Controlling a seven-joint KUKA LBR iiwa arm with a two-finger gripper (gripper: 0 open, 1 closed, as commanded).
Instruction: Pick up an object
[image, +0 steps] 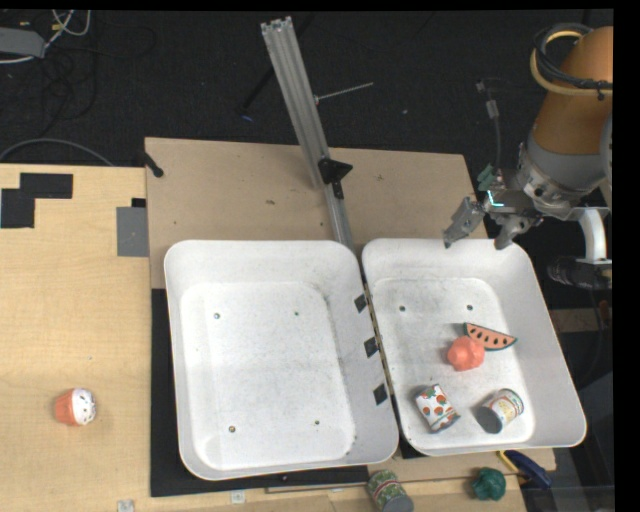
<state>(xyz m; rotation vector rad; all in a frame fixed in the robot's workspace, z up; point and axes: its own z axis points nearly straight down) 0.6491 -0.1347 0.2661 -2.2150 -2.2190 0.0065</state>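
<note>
The end effector (481, 229) is seen above the far rim of the right bin (545, 310), its fingers spread wide with nothing between them. A watermelon slice (490, 337), red ball (464, 354), patterned cup (436, 408) and small can (500, 410) are lying in that bin; finer detail cannot be made out.

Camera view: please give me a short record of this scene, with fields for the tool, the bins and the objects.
tool: above far edge of right bin, fingers spread, nothing between them
right bin: holds watermelon slice, red ball, patterned cup, small can
left bin: white, beside right bin
outside bins: orange-white ball on wooden surface at left; green object near front edge
task state: no object picked up yet
</note>
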